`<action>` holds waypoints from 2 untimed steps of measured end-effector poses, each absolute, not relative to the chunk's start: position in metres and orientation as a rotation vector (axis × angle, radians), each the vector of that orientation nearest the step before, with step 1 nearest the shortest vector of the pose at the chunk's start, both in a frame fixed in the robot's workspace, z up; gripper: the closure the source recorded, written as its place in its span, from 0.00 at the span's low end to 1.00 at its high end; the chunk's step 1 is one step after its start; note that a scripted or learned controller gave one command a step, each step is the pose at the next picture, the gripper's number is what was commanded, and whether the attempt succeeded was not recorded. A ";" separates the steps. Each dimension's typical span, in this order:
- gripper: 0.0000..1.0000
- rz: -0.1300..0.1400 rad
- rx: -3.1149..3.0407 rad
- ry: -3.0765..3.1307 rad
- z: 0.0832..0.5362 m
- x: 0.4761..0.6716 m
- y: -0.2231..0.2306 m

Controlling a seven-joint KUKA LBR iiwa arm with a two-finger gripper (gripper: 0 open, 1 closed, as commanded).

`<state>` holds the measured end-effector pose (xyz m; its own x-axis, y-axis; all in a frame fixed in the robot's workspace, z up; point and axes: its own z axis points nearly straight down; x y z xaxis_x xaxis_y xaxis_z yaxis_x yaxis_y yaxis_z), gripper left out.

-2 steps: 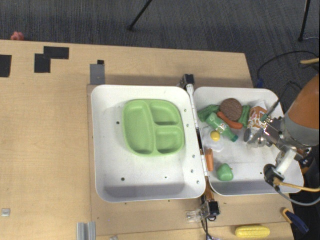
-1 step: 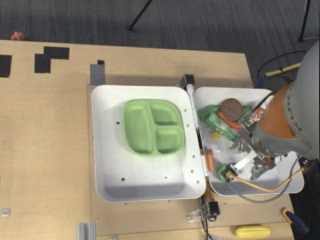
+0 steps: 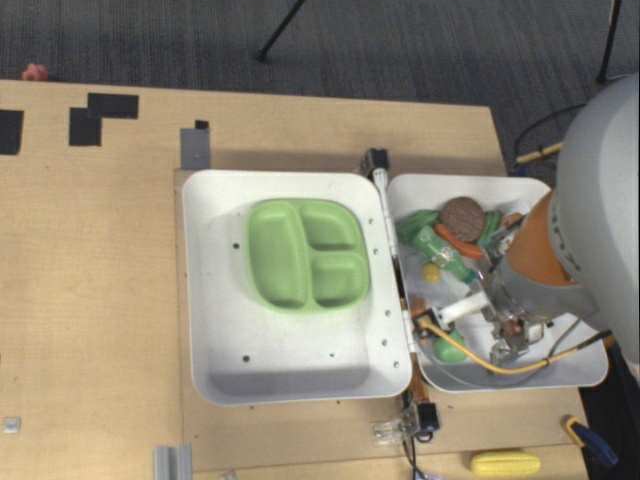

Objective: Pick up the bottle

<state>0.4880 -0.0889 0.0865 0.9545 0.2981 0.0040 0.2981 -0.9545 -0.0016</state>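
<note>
- The gripper (image 3: 497,320) hangs low inside the right bin (image 3: 590,373), at the end of the grey arm (image 3: 600,198) with its orange band (image 3: 530,253); from this slant its state cannot be told, nor whether it has hold of anything.
- A white, tube-like item that may be the bottle (image 3: 462,310) lies just left of the gripper, near the middle of the right bin; whether the two touch cannot be told.
- A brown round object (image 3: 462,216) sits at the far side of the same bin, with green pieces (image 3: 420,231) crowded beside it to the left.
- A yellow cable (image 3: 500,366) curves along the near side of the right bin, below the gripper.
- The left bin (image 3: 220,368) holds a green divided tray (image 3: 305,255) with three compartments, set toward its far half.
- Both bins stand side by side on a tan bench (image 3: 90,298); black tape marks (image 3: 100,116) show at its far left.
- A yellow object (image 3: 505,462) lies on the bench at the near edge, right of centre.
- A dark carpet (image 3: 200,18) lies beyond the bench at the far side.
</note>
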 end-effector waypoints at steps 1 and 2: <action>0.00 -0.005 -3.125 -0.325 0.086 0.543 -0.116; 0.00 -0.001 -3.118 -0.366 0.184 0.487 -0.041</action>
